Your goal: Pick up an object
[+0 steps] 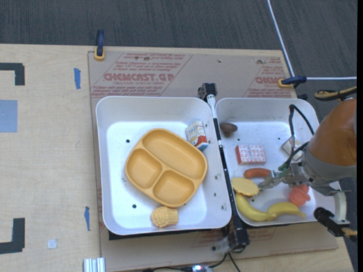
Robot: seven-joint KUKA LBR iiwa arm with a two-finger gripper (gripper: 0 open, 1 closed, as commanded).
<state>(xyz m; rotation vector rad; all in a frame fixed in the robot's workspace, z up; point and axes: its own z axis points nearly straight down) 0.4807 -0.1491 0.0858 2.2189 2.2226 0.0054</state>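
Observation:
My gripper [276,178] hangs low in the right bin [266,107], reaching in from the right under the orange wrist band. Its tip is just to the right of a red sausage [256,173] and a yellow slice [245,186]. A banana [264,211] lies along the bin's near wall. An orange-red piece [299,195] sits right below the gripper body. A red-and-white checked block [250,153] and a small brown piece [228,128] lie further back. Nothing is visibly held.
The left bin [108,152] holds a yellow divided plate [165,167], a small red-and-white carton [196,134] at its far right corner and a yellow corn piece [164,216] at the near wall. A black cable [302,117] loops over the right bin.

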